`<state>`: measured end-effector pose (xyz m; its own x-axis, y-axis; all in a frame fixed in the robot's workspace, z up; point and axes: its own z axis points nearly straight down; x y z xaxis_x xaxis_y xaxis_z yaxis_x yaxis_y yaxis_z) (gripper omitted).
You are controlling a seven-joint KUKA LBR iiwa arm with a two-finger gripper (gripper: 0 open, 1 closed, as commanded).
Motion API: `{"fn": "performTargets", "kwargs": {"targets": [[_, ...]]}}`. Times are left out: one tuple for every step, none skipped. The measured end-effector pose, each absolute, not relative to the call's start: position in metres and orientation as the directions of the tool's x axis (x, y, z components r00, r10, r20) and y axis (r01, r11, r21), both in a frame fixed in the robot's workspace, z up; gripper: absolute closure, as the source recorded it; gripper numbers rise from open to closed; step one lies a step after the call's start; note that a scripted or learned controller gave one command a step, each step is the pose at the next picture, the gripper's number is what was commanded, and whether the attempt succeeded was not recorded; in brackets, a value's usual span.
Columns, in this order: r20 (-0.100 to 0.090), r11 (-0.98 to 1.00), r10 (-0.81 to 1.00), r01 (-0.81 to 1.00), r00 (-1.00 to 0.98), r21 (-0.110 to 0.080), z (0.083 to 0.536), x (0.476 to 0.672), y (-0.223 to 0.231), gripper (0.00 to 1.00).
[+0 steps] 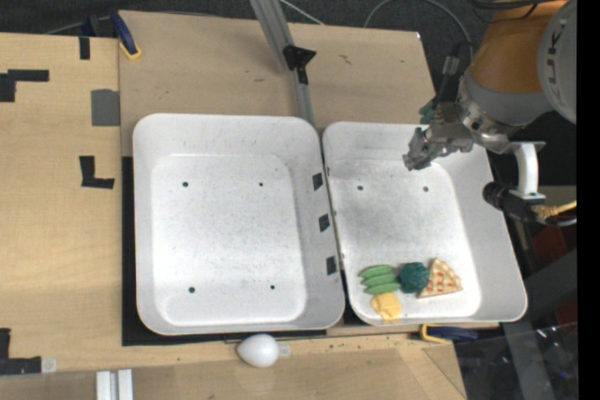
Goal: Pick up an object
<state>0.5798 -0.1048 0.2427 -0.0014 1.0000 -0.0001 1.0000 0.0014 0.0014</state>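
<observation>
Wooden boards covered the bench, which carried two white bins side by side. Over the right bin, near its far rim at about one o'clock, hung the tool; whether it stood wide or narrow could not be told. Small toy foods lay clustered at the bin's near edge, toward six o'clock from the tool and well apart from it: a green pod, a dark green lump, a pizza slice and a yellow piece. A white egg rested on the bench before the left bin.
</observation>
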Motion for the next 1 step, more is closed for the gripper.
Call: {"fn": "performTargets", "kwargs": {"targets": [[0.000,0.005,1.000,1.000,-0.005,-0.002,0.2317,0.5920,-0.0605,1.00]]}}
